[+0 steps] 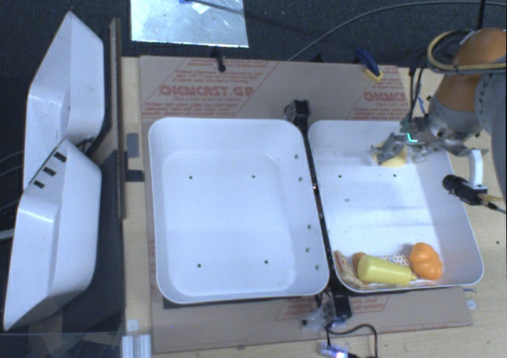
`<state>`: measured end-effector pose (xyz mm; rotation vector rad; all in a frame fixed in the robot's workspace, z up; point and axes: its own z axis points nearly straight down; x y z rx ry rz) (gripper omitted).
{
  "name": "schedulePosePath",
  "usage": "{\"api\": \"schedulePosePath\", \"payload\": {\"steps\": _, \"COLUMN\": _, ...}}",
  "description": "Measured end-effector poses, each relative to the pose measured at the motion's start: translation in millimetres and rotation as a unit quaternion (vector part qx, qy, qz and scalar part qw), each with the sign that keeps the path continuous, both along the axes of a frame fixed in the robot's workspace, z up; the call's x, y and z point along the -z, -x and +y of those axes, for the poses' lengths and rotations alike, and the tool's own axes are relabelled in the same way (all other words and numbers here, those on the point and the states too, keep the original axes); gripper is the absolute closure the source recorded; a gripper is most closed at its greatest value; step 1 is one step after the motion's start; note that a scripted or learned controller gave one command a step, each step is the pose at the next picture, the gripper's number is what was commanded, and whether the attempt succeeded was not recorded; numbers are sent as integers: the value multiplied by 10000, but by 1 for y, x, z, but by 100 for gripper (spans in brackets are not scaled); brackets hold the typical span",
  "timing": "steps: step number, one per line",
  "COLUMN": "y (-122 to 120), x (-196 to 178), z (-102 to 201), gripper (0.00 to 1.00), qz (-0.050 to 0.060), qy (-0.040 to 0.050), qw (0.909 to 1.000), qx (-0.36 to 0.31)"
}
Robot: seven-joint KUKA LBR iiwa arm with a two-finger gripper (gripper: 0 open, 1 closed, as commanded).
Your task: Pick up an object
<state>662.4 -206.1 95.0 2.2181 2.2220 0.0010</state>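
My gripper [394, 152] hangs over the far part of the right bin [451, 214], reaching in from the right. A small pale yellow object [393, 161] shows between its grey fingertips, and the fingers are shut on it. At the near edge of the same bin lie a yellow cylinder [384, 270], an orange ball [425, 260] and a small brown piece [359, 258] on a flat tan mesh-like item [344, 266]. These are well apart from the gripper.
The left bin [166, 190] stands beside the right one, with a black divider strip [314, 190] between them. A black tool [463, 188] on the arm overhangs the right bin's rim. Two white covers [55, 182] stand at the far left.
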Motion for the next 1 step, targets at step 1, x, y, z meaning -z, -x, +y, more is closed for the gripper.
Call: {"api": "schedulePosePath", "payload": {"steps": 1, "y": -6, "x": 11, "z": 0, "gripper": 0, "qz": 4, "qy": -2, "qw": 10000, "qx": 2}}
